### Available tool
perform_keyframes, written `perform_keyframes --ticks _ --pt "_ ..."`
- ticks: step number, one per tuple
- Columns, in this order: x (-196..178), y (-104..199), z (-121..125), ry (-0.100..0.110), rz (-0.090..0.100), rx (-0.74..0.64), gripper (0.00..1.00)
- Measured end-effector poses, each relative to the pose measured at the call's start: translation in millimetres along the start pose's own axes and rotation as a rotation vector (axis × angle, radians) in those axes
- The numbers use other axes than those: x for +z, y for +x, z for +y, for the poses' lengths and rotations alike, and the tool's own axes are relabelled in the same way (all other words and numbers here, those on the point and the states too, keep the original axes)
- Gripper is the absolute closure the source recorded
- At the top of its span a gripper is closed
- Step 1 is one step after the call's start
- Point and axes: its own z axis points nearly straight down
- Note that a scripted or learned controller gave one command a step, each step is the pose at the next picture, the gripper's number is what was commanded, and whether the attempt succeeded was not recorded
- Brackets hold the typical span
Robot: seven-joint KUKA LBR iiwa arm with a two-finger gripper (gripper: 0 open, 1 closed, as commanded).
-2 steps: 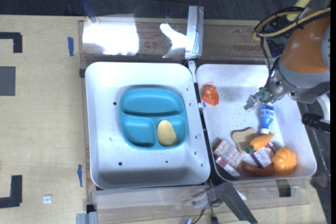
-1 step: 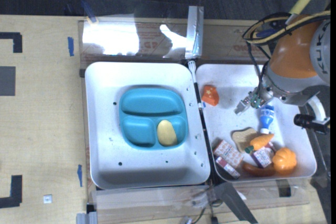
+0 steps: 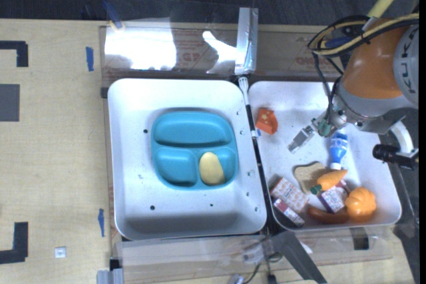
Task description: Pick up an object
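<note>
My gripper (image 3: 301, 137) hangs over the upper middle of the right bin (image 3: 293, 98), on bare floor. A small orange-red object (image 3: 266, 120) lies to its left, near the divider. A blue and white bottle (image 3: 338, 149) stands just to its right. Below it lie a tan flat piece (image 3: 307, 173), a carrot (image 3: 331, 178), a small box (image 3: 333, 198), a printed packet (image 3: 287, 195), a brown sausage (image 3: 325, 214) and an orange pumpkin (image 3: 360, 203). Nothing is seen held in the gripper.
The left bin (image 3: 126, 143) holds a blue compartment tray (image 3: 190, 130) with a yellow egg-shaped item (image 3: 212, 168) in its lower right compartment. The grey and orange arm (image 3: 376, 80) covers the right bin's upper right corner. A clear panel (image 3: 173, 43) stands behind the bins.
</note>
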Motion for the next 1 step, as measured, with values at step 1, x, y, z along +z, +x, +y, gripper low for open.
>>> perform_keyframes --ticks 1 --pt "46.4 10.6 -51.2 -0.005 -0.004 0.117 0.0"
